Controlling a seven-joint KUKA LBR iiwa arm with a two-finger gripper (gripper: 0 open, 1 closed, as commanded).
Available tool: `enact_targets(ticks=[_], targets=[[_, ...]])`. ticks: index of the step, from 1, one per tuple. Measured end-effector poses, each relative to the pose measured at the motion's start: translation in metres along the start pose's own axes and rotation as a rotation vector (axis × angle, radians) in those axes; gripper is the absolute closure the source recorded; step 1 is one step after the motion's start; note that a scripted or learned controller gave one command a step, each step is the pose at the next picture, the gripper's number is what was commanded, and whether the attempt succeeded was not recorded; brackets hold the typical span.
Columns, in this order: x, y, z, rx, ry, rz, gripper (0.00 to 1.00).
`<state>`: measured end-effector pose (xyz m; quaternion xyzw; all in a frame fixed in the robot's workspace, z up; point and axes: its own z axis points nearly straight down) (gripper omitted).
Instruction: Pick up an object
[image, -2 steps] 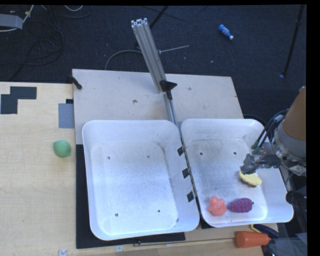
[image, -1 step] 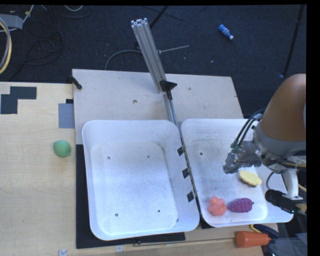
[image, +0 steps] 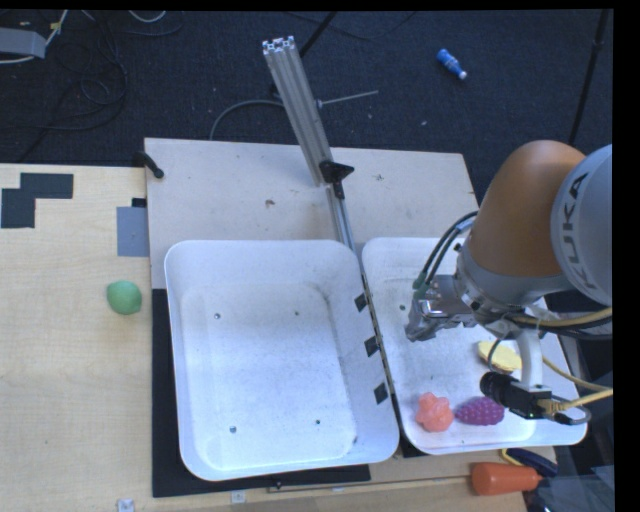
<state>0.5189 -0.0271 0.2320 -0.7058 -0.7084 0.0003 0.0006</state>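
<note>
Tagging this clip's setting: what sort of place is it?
Likely a robotics lab bench: a KUKA arm over two white bins, toy items like a purple grape bunch, loose cables on dark floor.

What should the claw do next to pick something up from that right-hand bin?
Probably shift toward the bin's near edge and come down over the pink object. The claw hangs above a bare patch of the right bin, with nothing between its fingers. The pink object lies nearer the camera, beside a purple one, and has open floor on its left, so it looks the easiest target.

Pink lump (image: 434, 412), purple berry cluster (image: 480, 411), yellow piece (image: 499, 354), right bin (image: 395, 270)
</note>
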Motion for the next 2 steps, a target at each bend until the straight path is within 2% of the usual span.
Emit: enact_targets(ticks=[2], targets=[[0.101,0.028,-0.009,-0.001,0.0,0.0,1.0]])
